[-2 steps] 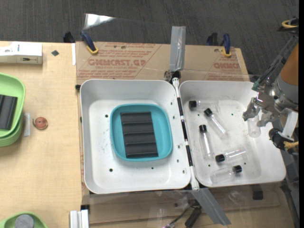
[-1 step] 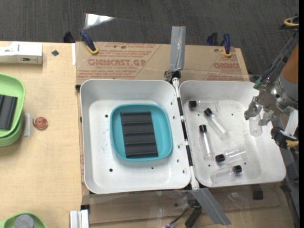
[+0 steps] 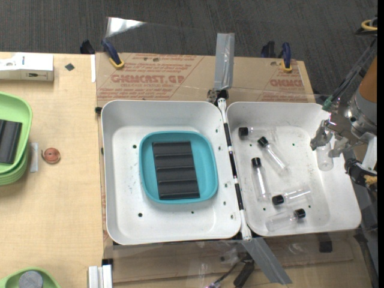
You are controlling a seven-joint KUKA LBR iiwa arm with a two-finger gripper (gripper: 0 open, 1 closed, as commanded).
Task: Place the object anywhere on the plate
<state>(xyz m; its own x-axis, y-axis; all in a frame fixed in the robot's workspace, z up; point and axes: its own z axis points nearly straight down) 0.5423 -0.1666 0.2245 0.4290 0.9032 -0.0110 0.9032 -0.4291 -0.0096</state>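
Robotics lab: clamped bench (image 3: 54,221), white bins (image 3: 114,161), clear vials (image 3: 273,156).

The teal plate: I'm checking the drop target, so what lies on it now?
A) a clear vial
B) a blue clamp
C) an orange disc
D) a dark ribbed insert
D: the teal plate in the left bin carries a dark ribbed insert.

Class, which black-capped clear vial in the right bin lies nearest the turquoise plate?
The vial at the right bin's upper left corner; the others lie farther right of the plate.

Dark grey carpeted floor (image 3: 180,5) lies beyond the pale wooden tabletop (image 3: 60,221), well left of the pincer (image 3: 327,143).
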